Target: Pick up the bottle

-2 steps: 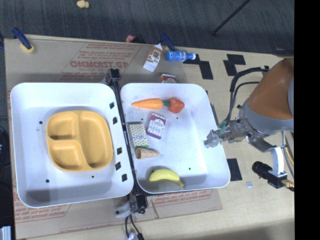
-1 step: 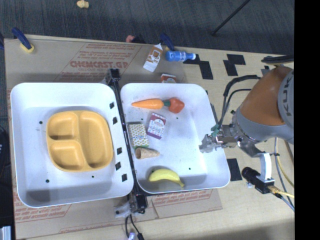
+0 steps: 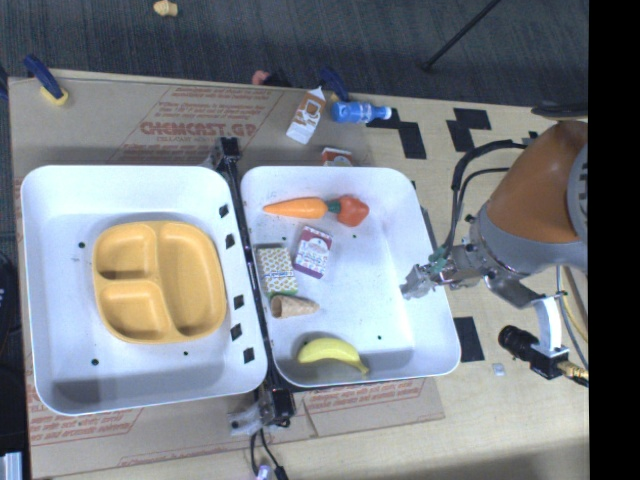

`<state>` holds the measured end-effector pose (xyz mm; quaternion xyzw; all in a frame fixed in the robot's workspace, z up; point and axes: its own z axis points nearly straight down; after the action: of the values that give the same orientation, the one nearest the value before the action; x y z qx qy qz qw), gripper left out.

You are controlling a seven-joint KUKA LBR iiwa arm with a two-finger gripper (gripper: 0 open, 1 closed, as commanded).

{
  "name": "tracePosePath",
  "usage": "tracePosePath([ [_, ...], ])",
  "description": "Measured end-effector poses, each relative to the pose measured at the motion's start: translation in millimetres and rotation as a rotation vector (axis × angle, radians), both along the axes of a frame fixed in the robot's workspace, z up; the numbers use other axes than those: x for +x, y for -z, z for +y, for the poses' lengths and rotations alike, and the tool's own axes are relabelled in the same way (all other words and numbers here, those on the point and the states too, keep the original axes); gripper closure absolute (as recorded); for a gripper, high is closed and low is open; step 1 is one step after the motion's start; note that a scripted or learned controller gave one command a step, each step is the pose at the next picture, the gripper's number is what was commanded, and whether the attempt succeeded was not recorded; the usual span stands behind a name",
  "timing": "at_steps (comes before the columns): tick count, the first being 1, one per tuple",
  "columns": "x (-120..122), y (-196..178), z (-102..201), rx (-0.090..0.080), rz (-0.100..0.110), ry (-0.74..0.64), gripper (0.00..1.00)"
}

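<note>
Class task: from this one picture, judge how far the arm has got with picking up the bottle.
Nothing looks done: the bottle lies on the bench beyond the right bin, outside both bins. In hand: the gripper sits at that bin's right wall, apart from the bottle and holding nothing visible. Left: reach the bottle, grasp it, lift.

Open bench around the bottle

The bottle (image 3: 358,112) lies beyond the right bin (image 3: 425,268), a small carton (image 3: 306,116) just left of it; bare bench lies to its right.
</note>
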<state>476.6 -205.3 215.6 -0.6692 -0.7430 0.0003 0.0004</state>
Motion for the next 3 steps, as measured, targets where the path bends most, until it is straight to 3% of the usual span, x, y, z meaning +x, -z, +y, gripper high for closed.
tracePosePath([
  [2,-0.2,3.3,-5.3,0.002,0.002,-0.366,1.0],
  [3,0.5,-9.3,-5.6,-0.001,-0.001,-0.475,1.0],
])
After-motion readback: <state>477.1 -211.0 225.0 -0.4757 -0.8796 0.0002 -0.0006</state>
